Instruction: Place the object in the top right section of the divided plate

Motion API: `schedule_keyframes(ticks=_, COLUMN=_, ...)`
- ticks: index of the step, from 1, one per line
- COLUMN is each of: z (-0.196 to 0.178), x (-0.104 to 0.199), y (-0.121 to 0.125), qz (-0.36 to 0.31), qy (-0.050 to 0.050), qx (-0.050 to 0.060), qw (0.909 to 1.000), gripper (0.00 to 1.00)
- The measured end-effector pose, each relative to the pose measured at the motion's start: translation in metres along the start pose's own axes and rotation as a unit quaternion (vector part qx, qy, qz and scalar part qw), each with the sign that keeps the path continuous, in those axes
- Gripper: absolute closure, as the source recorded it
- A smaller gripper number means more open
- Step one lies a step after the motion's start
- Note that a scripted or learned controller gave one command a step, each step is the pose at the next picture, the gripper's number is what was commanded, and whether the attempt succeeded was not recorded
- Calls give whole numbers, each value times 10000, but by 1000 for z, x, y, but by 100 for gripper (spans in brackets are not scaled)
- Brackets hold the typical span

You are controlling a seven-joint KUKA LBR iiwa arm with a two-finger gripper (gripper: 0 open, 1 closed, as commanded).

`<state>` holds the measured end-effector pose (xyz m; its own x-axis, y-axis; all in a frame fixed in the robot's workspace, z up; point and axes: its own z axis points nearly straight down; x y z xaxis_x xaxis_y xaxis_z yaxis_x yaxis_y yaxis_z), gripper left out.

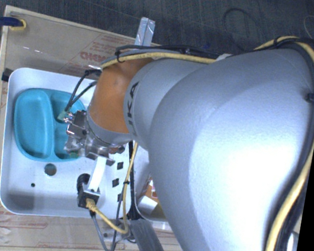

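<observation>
- The grey arm fills most of the right and centre of the camera view, reaching leftward over the worktop; its orange band sits just above the wrist.
- The wrist assembly hangs over the left white bin, at the right-hand edge of the blue divided plate.
- The jaws are hidden under the wrist hardware; whether they are spread or pressed together cannot be told, and nothing can be seen between them.
- The divided plate lies in the upper left part of the left bin. One large oval section is in plain sight on its left side; the sections on its right side are mostly covered by the wrist, so only a strip of blue shows there.
- A small dark round object lies on the floor of the left bin, just below the plate's lower edge and apart from it. It is too small to identify; it rests outside the plate.
- A second dark item shows near the lower part of the wrist fittings; whether it is a loose object or part of the arm cannot be told.
- Black and yellow cables trail from the wrist across the lower rim of the bin.
- The second white bin is largely covered by the arm; a brownish thing shows inside it, unclear in kind.
- A blue clamp grips the worktop's upper left corner.
</observation>
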<state>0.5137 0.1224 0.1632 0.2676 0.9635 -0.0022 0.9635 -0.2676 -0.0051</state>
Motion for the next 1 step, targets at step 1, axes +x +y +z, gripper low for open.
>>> schedule_keyframes(ticks=1, z=0, x=0, y=0, qz=-1, qy=2, qx=-7, qw=10000, gripper=0)
